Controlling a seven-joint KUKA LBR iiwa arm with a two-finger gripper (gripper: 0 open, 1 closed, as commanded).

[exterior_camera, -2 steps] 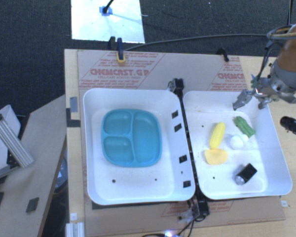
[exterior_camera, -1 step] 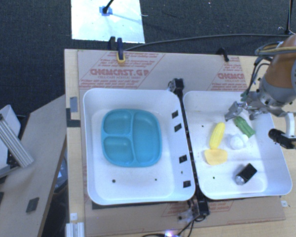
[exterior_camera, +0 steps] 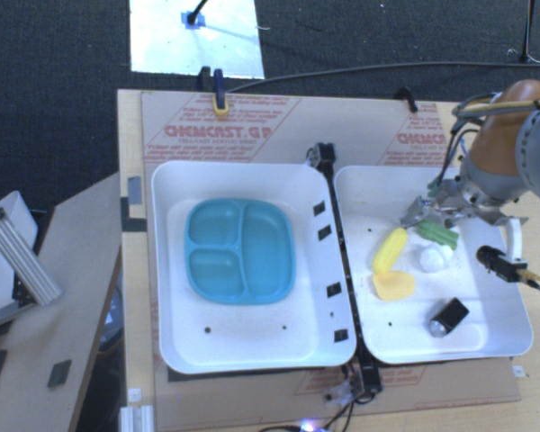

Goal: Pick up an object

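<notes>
Left bin [exterior_camera: 166, 268]: smooth teal divided plate [exterior_camera: 241, 249]; right bin [exterior_camera: 504, 327]: glossy yellow banana-shaped toy [exterior_camera: 390, 249] lying long axis slanted upper-right to lower-left, yellow piece [exterior_camera: 394, 285], white ball [exterior_camera: 430, 259], green item [exterior_camera: 438, 234], black block [exterior_camera: 449, 316]; end effector [exterior_camera: 432, 212] low above green item, spread impossible to tell.

The hand [exterior_camera: 429, 216] partly covers a green object [exterior_camera: 439, 235], perhaps touching it.

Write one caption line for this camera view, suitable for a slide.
KUKA arm's tool hovers over a green object in the right bin; a blue divided plate lies in the left bin.
</notes>
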